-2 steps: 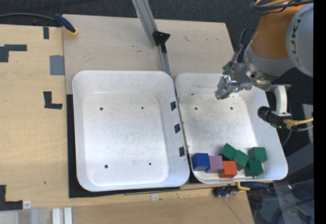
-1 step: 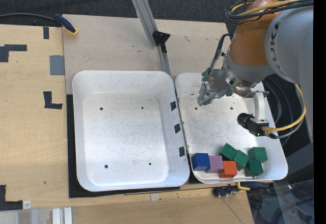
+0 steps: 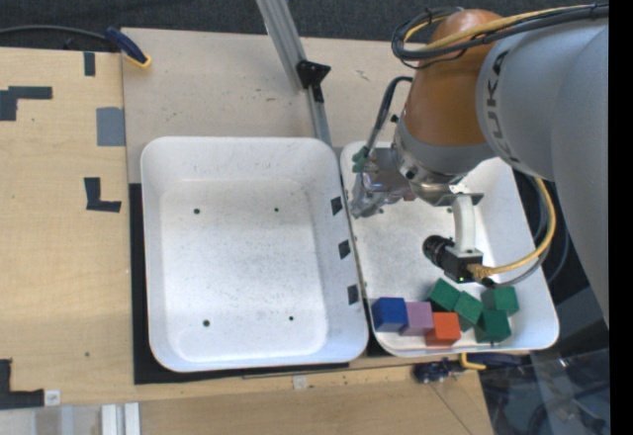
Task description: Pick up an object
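Over right bin: gripper, finger state unclear.
Near corner: blocks, blue, purple, orange, green.

Two bins side by side, blocks clustered in right bin's near corner, gripper above its far left part
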`<act>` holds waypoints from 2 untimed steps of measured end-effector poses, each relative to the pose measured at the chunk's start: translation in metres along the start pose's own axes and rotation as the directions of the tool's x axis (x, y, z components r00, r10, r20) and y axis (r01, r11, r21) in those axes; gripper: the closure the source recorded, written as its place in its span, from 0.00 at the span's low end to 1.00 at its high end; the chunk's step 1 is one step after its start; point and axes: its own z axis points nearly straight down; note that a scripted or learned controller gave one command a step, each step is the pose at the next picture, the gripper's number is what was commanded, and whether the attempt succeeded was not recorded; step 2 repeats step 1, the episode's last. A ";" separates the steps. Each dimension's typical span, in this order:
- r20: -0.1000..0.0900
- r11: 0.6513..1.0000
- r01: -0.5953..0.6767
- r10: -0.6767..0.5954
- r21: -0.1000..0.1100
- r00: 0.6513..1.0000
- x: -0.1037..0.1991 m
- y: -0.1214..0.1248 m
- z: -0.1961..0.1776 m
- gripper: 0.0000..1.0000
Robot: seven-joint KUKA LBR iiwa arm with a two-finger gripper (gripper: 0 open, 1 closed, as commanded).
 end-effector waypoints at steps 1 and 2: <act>0.000 1.000 0.000 0.000 -0.001 1.000 0.044 -0.003 -0.003 1.00; 0.000 1.000 0.000 0.000 -0.001 1.000 0.044 -0.003 -0.003 1.00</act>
